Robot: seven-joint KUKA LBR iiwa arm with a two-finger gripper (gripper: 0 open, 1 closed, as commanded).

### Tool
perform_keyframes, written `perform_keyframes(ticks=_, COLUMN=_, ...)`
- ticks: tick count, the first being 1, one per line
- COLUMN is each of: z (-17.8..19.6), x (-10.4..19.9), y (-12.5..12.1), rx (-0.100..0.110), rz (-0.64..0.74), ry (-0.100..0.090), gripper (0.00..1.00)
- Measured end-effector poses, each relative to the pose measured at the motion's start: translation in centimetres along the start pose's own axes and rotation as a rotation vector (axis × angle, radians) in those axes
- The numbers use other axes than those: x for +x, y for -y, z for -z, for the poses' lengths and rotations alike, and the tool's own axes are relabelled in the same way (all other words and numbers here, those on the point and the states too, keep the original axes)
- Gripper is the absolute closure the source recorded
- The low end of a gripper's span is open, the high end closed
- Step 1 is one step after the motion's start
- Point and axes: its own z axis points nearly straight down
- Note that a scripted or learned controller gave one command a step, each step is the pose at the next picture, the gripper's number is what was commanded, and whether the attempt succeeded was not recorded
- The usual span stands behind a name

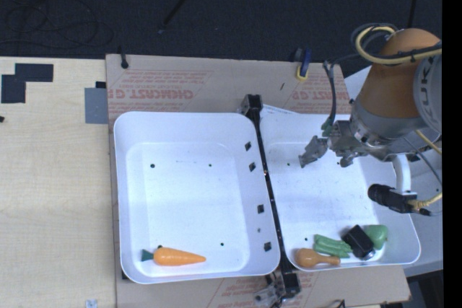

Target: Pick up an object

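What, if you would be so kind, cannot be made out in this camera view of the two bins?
- Gripper: too small and dim in the camera view to tell how it stands.
- Green items and in the right bin: partly covered by the black object.
- Arm: cut off by the right edge.
- Orange carrot in the left bin: plainly seen.
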Motion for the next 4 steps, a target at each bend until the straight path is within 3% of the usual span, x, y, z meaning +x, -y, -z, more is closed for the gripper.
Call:
perform_keyframes(ticks=1, z=6.4, x=-9.4, y=-1.4, rx=-0.007, rz=-0.006, ry=0.006, gripper=0.0)
perform_keyframes(ticks=2, z=-11.6, x=-11.0, y=-6.6, rx=0.002, rz=0.004, ry=0.0, gripper=0.0)
perform_keyframes(ticks=3, z=0.8, x=-11.4, y=-7.4, rx=-0.011, rz=0.001, ry=0.003, gripper=0.0)
perform_keyframes(ticks=4, z=-11.5, x=-0.5, y=-7.0, rx=0.007, rz=0.008, ry=-0.005, gripper=0.0)
